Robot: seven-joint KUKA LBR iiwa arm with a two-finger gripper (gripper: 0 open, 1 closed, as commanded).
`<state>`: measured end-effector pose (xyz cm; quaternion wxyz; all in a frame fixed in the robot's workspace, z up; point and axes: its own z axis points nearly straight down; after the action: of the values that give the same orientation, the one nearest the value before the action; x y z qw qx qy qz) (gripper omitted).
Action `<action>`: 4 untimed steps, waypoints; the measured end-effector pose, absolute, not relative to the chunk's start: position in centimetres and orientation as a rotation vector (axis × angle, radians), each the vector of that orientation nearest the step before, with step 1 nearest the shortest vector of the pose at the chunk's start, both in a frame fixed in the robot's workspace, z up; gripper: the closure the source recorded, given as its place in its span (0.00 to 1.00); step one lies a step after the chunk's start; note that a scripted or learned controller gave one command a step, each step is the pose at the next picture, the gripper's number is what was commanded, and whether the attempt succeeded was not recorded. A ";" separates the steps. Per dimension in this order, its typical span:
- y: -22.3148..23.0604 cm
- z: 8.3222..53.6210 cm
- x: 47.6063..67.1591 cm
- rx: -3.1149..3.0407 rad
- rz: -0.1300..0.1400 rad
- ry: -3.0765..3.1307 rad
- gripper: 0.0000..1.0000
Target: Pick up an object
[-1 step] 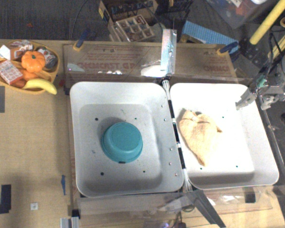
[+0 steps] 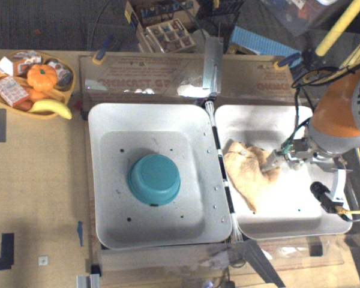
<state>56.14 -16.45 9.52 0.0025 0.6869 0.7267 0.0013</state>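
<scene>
Lower frame: bare wooden bench edge (image 2: 36,221) running along the bottom, with a small blue mark at lower left.

Left bin (image 2: 108,137), centre-left of frame: a teal bowl (image 2: 155,179) is sitting upside down near its middle, round, smooth, alone on the white floor.

Right bin (image 2: 276,215), centre-right of frame: a tan cloth (image 2: 247,171) is lying crumpled against the bin's left wall. Colour pale beige to light brown, surface wrinkled and folded, outline irregular, broad toward the top and tapering to a point toward the bin's lower edge. Its right edge is bunching up into a small raised fold.

The gripper (image 2: 275,162) is reaching in from the right of frame, tip pressing at that raised right edge of the cloth. Fingers are looking drawn close together with a pinch of the fabric between them. Grey arm with orange band (image 2: 339,110) is sitting at the right edge, cables looping above it.

Far side, upper left of frame: a shallow dish (image 2: 3,95) is holding a small orange pumpkin (image 2: 42,78), a banana (image 2: 51,107) and small printed boxes. Upper centre: cardboard panels and clutter beyond the bins.
</scene>
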 end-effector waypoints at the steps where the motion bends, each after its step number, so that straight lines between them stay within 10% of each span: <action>1: -14.0 9.2 57.5 1.933 0.008 2.459 0.00; 2: -13.9 10.2 57.6 1.935 0.015 2.457 1.00; 3: -14.0 10.2 57.6 1.935 0.014 2.456 0.00; 4: -15.8 9.1 60.4 1.785 0.010 2.572 0.00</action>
<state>60.37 -15.81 9.11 0.0052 0.5701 0.8215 0.0030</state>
